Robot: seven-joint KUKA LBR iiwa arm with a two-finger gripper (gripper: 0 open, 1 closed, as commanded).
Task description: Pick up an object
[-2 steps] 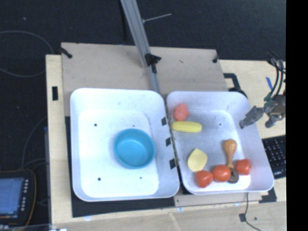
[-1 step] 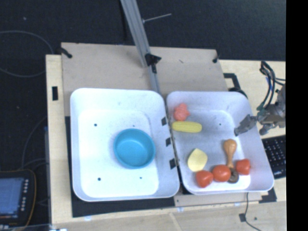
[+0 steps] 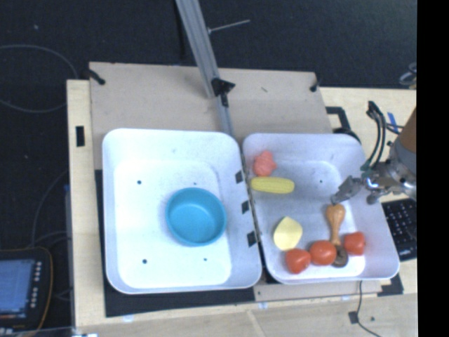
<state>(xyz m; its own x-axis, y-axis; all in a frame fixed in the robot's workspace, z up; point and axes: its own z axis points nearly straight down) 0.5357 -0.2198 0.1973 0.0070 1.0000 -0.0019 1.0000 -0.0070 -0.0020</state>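
Jaws spread open and empty on my gripper (image 3: 353,188), poised at the right bin (image 3: 309,153) edge, just above the orange drumstick toy (image 3: 336,222) beside red tomatoes (image 3: 324,253). I'd centre over its narrow shaft, descend straight, then close

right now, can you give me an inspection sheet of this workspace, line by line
surface: bench bearing left bin and right bin side by side
job's things: right bin holds pink piece, corn cob, yellow piece, drumstick, three red pieces
clutter: blue bowl in left bin
grippers: gripper over right bin's right side, above drumstick; grasp state unclear
cables: black cables by the arm
surroundings: metal pole, keyboard, screen device
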